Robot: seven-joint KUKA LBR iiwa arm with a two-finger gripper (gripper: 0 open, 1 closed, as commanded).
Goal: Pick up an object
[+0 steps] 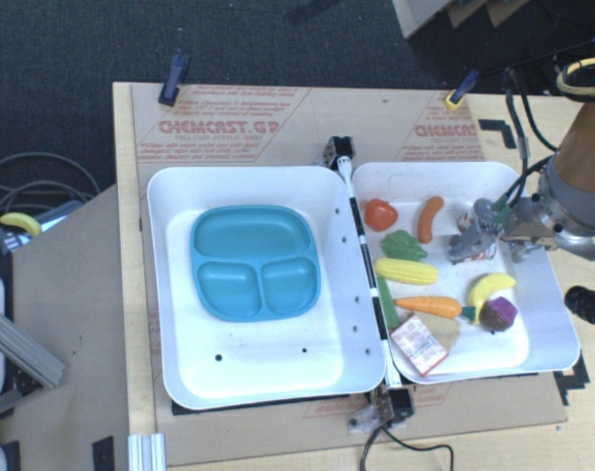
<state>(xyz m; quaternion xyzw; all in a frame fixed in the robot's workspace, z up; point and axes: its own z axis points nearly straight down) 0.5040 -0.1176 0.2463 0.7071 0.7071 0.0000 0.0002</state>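
The right bin [543,346] holds several toy foods: a red tomato [380,214], an orange-red sausage [430,219], a green pepper [404,246], a yellow corn cob [406,272], a carrot [430,307], a yellow banana [491,286], a purple onion [499,313] and a pink-and-white packet [418,343]. My gripper [472,246] hangs over the middle of this bin, right of the sausage and above the banana. I see nothing held between its fingers.
The left bin [180,361] carries a blue divided tray [255,262]. A black divider strip [361,253] runs between the bins. Blue and yellow clamps [173,78] pin the cardboard at the back. Cables lie off the bench at left.
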